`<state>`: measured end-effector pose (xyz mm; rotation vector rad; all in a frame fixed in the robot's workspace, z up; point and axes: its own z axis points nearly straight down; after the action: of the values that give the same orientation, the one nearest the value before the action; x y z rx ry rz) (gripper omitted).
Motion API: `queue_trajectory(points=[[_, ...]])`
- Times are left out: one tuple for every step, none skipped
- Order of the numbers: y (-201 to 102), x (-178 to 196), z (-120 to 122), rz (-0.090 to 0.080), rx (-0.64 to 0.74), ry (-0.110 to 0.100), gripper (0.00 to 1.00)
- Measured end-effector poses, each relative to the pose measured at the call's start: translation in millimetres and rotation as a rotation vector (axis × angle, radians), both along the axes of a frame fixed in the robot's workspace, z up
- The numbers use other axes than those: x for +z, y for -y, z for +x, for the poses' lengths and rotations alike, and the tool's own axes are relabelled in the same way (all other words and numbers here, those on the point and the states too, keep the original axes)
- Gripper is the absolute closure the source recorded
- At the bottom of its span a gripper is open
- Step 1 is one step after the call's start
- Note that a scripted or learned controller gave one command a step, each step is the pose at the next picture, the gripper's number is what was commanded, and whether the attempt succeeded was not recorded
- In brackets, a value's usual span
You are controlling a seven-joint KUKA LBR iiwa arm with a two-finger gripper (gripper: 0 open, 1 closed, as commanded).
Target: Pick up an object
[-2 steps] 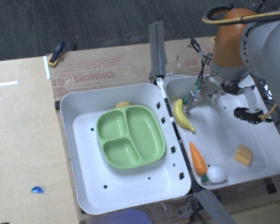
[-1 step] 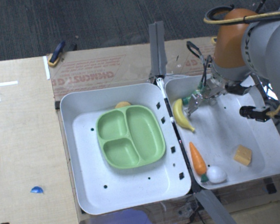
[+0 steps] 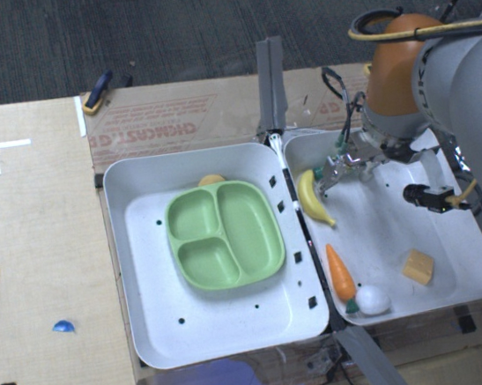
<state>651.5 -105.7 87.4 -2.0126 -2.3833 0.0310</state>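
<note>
While the gripper point(image 3: 334, 170), its grasp not discernible, is poised at the right bin's point(image 3: 468, 289) far-left corner, beside the banana point(image 3: 313, 199), a descent onto it is judged needed.

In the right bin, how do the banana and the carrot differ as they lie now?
The banana is yellow and curved; the carrot is orange and straight. The banana lies toward the far end of the right bin, close to the gripper; the carrot lies nearer the front, by a white ball. Both hug the bin's left wall.
</note>
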Motion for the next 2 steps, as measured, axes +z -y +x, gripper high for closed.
queue_trajectory(points=[[3.0,8.1,0.7,-0.005,-0.002,0.003,1.00],[2.9,7.5,0.1,-0.005,-0.002,0.000,0.00]])
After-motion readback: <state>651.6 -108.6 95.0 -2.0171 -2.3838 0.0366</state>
